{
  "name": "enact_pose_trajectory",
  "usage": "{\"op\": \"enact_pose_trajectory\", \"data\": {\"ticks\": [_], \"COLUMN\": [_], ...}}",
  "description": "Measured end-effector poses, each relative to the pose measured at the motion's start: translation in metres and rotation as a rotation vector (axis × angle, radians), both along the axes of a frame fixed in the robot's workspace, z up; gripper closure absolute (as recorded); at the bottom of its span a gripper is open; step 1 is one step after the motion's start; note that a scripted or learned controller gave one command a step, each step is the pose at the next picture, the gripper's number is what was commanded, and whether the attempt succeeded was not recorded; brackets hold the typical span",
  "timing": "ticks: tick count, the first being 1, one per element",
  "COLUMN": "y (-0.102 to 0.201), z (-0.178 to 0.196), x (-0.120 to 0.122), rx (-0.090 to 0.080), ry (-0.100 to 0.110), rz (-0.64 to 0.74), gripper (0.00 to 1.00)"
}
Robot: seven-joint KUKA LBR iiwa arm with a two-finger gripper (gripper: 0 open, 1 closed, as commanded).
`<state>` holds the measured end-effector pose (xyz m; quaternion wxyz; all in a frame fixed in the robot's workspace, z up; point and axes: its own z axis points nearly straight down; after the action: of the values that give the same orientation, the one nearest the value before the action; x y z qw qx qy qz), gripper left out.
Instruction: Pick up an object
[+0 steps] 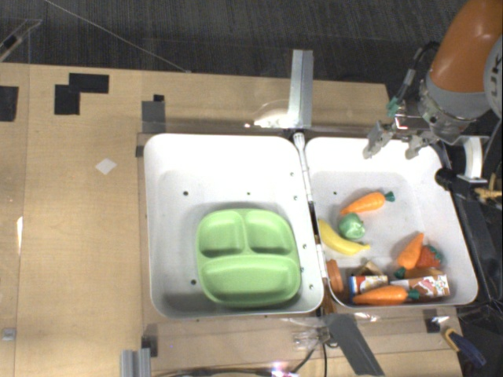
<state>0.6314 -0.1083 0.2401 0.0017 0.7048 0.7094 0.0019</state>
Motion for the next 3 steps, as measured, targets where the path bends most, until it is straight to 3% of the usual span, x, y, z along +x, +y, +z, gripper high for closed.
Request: {"op": "enact_pose_trajectory", "data": {"ticks": [1,2,3], "y": [0.011,0.003,-0.006], "z": [-0.070,-0.145,-0.074], "x": [-0.027,-0.072,-0.066], "rx": [-0.001,-0.001,-0.003], "ry": [0.000,-0.002,-0.002], "rz": [0.174,0.214,0.418], "gripper": [0.00,0.00,0.00]}}
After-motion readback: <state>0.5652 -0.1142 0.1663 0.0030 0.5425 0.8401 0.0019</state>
